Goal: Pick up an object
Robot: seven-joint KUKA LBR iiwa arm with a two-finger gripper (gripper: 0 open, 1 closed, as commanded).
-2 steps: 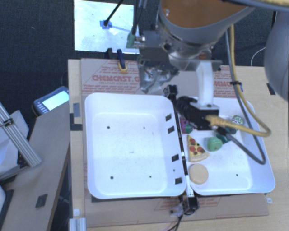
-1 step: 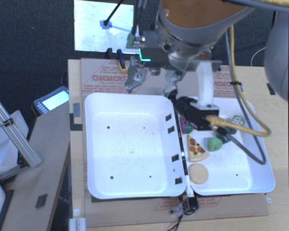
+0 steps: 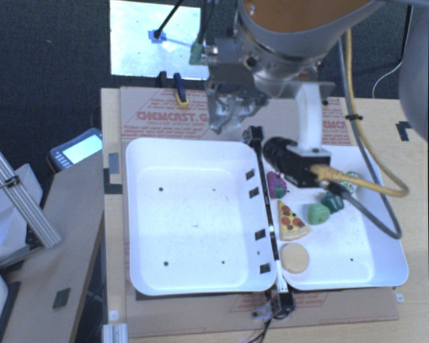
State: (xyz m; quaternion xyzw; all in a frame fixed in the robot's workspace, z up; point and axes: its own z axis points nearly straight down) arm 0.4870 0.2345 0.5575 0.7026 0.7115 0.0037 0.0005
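Toys sit bunched in the left half of the right bin, close to the seam where the two bins meet. Nearest the front rim lies a round tan disc. Just beyond it is a pizza slice, its point aimed at the far side. Right of the slice rests a pale green lump, and a dark green piece sits just beside that, a little farther back. A purple piece lies by the seam, partly under a black unit that hangs from a white bracket on the arm. A yellowish-green piece shows farther right, by the yellow cable that loops down from the arm and over this bin.

The left bin shows its white floor with a few small dark dots. Black clips run along the seam between the bins.

The gripper hangs over the far rim of the left bin, near its right corner, above the cardboard sheet with red lettering that lies under both bins. It is well apart from the toys, and nothing can be seen in it. Whether it is apart or together I cannot tell, since the metal parts blur into one another. Above it the arm's orange band reaches the top edge of the view.

A blue and yellow clamp grips the sheet's far edge. A small screen device lies off to the left of the bins.
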